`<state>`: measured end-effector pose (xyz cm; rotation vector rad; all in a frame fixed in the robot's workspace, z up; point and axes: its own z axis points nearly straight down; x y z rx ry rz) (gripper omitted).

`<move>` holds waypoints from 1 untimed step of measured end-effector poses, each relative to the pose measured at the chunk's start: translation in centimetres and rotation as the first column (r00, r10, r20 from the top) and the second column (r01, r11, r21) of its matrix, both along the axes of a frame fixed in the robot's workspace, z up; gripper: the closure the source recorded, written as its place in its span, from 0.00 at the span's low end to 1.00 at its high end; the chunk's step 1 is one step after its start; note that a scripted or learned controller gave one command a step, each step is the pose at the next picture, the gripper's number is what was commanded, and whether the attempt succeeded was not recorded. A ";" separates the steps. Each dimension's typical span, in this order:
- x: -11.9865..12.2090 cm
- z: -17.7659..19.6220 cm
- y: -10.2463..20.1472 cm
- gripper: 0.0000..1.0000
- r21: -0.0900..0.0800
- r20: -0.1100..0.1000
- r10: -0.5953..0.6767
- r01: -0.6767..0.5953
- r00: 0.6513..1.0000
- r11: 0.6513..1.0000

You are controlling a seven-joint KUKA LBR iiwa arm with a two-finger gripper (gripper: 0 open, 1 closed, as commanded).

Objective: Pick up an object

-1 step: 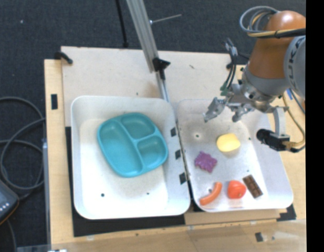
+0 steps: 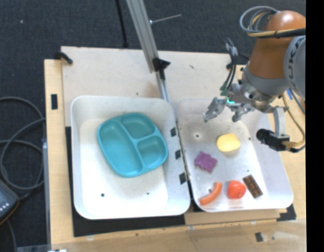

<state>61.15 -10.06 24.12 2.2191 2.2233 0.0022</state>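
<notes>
We see the two-finger gripper [image 2: 225, 112] hanging over the far end of the right-hand shallow white bin [image 2: 272, 161], its two fingers [image 2: 213, 111] spread apart with nothing between them. Above it the grey arm with its orange band [image 2: 272, 41] comes in from the right, with loops of cable at the wrist.

Just nearer to us than the claw, and a little to its right, we find a pale yellow rounded block [image 2: 228, 143] lying on the bin floor, apart from the fingers. Nearer still and to the left of it lies a purple knobbly cluster like a bunch of grapes [image 2: 206, 161]. Along the near rim of that bin we count three more things in a row: an orange curved piece shaped like a carrot [image 2: 211, 193], a red round piece like a tomato [image 2: 236, 189] just beside it, and a small dark brown rectangular bar [image 2: 252, 186] just to the right of the red one.

In the left-hand white bin [image 2: 88, 193] we see a teal plastic tray with three compartments [image 2: 132, 144], lying flat. A slanted metal post [image 2: 143, 28] rises from between the two bins.
</notes>
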 end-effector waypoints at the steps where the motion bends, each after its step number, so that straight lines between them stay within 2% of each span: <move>1: 0.3 -6.2 -0.5 0.00 -0.002 -0.006 -0.003 0.003 1.000 1.000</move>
